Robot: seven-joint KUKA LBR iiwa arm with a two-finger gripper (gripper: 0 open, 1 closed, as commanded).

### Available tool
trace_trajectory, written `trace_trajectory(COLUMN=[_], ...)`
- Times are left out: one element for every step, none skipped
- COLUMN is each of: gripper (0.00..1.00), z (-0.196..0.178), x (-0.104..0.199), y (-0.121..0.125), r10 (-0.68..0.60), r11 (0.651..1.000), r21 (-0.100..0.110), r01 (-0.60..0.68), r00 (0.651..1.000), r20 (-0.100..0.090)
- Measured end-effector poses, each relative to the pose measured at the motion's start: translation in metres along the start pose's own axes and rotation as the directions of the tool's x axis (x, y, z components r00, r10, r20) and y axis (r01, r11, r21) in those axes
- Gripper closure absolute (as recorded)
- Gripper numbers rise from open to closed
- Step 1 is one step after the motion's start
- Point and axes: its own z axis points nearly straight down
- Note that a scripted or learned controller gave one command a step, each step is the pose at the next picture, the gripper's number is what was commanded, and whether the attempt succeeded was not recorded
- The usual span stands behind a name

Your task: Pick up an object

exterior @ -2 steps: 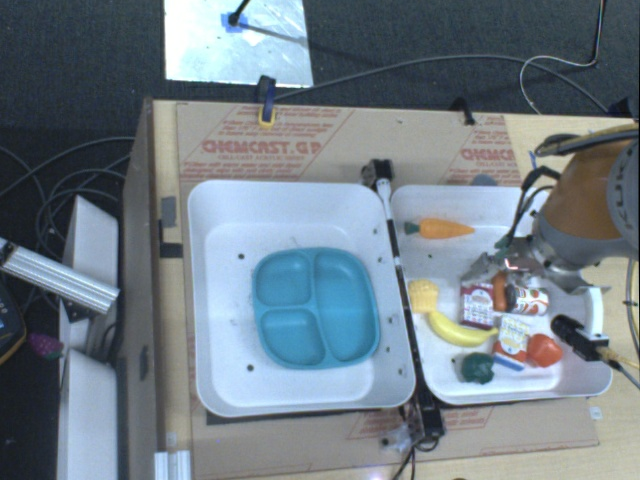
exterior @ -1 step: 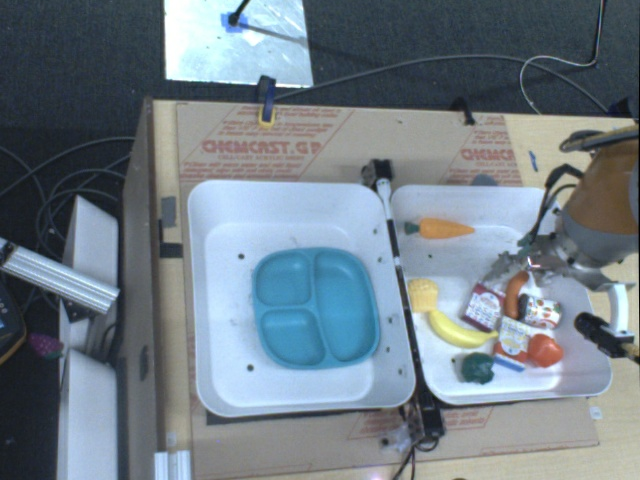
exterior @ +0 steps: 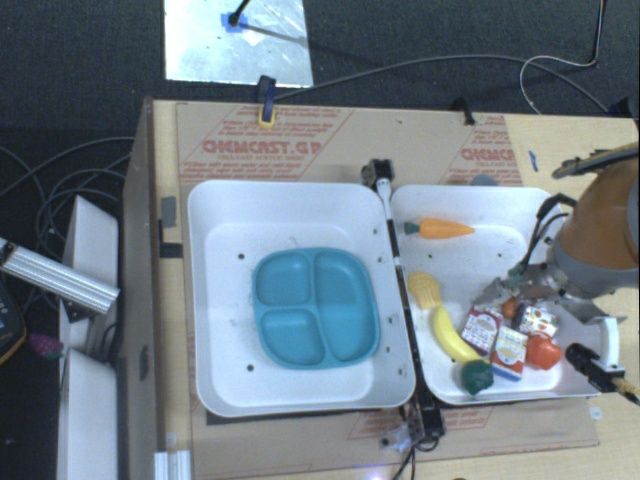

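Note:
My gripper [exterior: 518, 304] reaches down from the right into the right bin [exterior: 470, 393], low over a cluster of small items. Under and beside it lie a red-and-white carton [exterior: 481, 330], a second small carton [exterior: 509, 351] and an orange-red piece of toy food [exterior: 543, 353]. A yellow banana [exterior: 450, 335] lies just left of them, with a dark green vegetable [exterior: 477, 376] at its lower end. An ear of yellow corn [exterior: 425, 289] sits above the banana. An orange carrot [exterior: 443, 229] lies near the bin's far wall.
The left bin [exterior: 215, 268] holds a blue divided plate [exterior: 315, 305]. A narrow divider [exterior: 396, 268] separates the two bins. The grey arm [exterior: 605, 233] covers the right bin's right side.

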Motion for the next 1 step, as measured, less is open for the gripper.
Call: trace_trajectory(gripper=[1.0], z=[-0.0106], x=[0.002], y=[0.0014], r10=[-0.003], r11=[1.0], r21=[0.0], r01=[0.003], r00=[1.0], r20=[-0.005])
